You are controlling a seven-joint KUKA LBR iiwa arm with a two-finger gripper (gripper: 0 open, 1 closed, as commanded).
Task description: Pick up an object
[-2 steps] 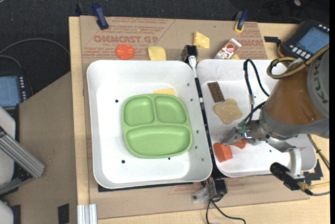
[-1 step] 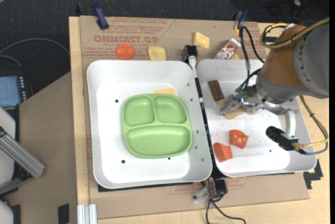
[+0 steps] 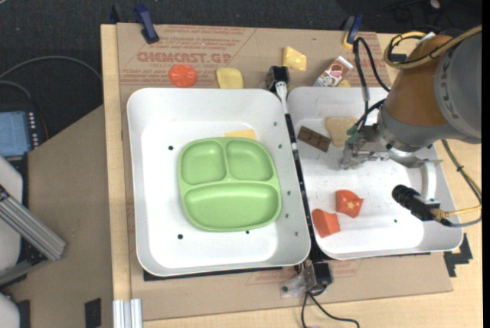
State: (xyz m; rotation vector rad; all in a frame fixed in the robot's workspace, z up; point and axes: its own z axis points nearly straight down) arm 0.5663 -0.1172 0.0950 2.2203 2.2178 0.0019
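The grey-and-orange KUKA arm hangs its jaws low over the middle of the right bin, but whether they are spread or pressed together cannot be told, and nothing is seen between them. Closest, just beside them toward the bin's far edge, lie one tan piece and one brown block. Nearer the bin's front edge sit two more candidates, a red piece with a star and an orange-red wedge. All four look like toy food: probably light, stiff and smooth, unlikely to break but liable to slip. The brown block's long, flat sides appear to offer the surest hold, taken across its narrow width.

The left bin carries one green divided plate and one pale yellow slice at the plate's far rim. On the bench beyond the two bins rest one orange round piece, two yellow pieces and one small printed carton.
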